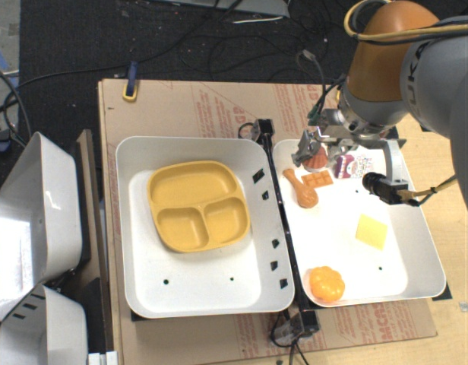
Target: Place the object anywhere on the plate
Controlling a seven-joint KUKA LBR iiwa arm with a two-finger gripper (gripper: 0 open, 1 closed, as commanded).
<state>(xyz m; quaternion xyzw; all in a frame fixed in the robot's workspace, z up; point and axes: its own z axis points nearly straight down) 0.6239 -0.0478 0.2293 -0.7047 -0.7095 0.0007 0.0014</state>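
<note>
My gripper (313,149) hangs low over the back left corner of the right bin (416,276). A small reddish object (318,160) peeks out right under it, touching or nearly touching it. The yellow divided plate (197,204) lies in the left bin (143,280), well to the left of the gripper, with nothing on it. The arm's orange band (386,44) and grey wrist hide the bin's back edge.
Just in front of the gripper lie an orange waffle piece (319,179) and an orange spoon (301,189). A pink and white item (346,164) sits to its right. A yellow block (372,230) and an orange fruit (326,284) lie nearer the front.
</note>
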